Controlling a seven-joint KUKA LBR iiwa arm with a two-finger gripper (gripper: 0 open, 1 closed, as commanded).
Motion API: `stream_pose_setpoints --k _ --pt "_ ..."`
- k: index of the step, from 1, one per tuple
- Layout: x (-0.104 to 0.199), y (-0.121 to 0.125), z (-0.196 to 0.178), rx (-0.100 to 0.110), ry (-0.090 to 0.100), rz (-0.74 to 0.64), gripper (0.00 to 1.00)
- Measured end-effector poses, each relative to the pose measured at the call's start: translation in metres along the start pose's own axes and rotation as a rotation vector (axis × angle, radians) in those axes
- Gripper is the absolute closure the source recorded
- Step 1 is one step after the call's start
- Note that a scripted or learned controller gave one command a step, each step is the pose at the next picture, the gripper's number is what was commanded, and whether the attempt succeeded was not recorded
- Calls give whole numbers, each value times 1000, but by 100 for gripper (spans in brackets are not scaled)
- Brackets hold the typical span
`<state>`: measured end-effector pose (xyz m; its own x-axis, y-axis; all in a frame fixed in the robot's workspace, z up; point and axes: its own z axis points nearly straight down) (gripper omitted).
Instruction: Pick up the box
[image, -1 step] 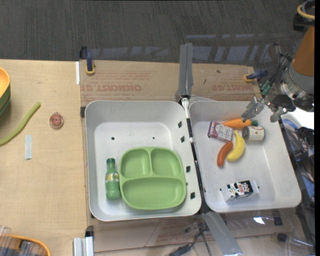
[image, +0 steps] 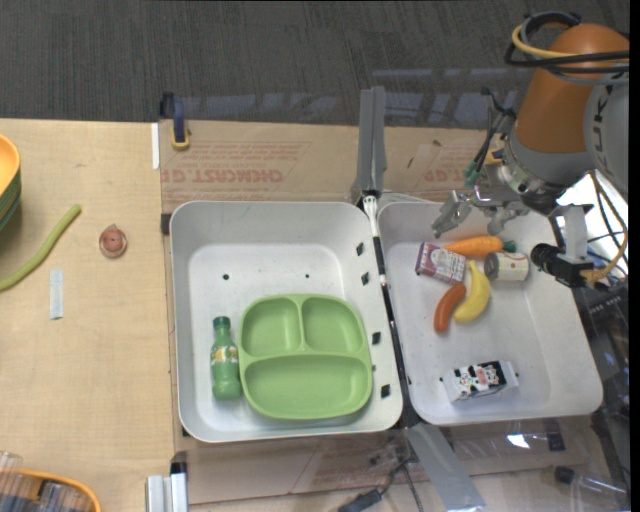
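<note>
At the near edge of the bench, a strip of brown cardboard (image: 300, 470) shows under the two white bins, with a cable and grey hardware lying on it. In the right bin (image: 560, 390), nearest the camera, lies a small black-and-white carton (image: 481, 379), flat on its side and well apart from the rest. In the left bin (image: 195, 400) sit a green divided plate (image: 303, 357) and, just to its left, a green bottle (image: 226, 358) lying down.

Farther back in the right bin, a yellow banana (image: 475, 293) and an orange-red pepper (image: 449, 306) touch each other. Beyond them to the left lies the box (image: 441, 262), maroon and white, with a carrot (image: 475, 245) just at its far right corner and a small white can (image: 508, 266) to the right.

The gripper (image: 470, 205) hangs over the bin's far edge, above the carrot; its fingers look spread and hold nothing. The arm's orange band (image: 570, 90) rises at far right.

To the left, the wooden bench (image: 90, 380) bears a green bean (image: 42, 250), a pink round piece (image: 113, 240) and a small grey strip (image: 56, 295). Dark carpet (image: 250, 50) lies beyond.
</note>
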<state>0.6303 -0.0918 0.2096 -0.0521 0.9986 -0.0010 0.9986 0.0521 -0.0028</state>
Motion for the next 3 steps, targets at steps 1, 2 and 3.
stream_pose_setpoints --k 1,2,3 --pt "-11 -10 118 -2 0 96 0" --pt "-13 -15 112 14 1 101 100" --pt "-17 24 122 15 1 315 100"
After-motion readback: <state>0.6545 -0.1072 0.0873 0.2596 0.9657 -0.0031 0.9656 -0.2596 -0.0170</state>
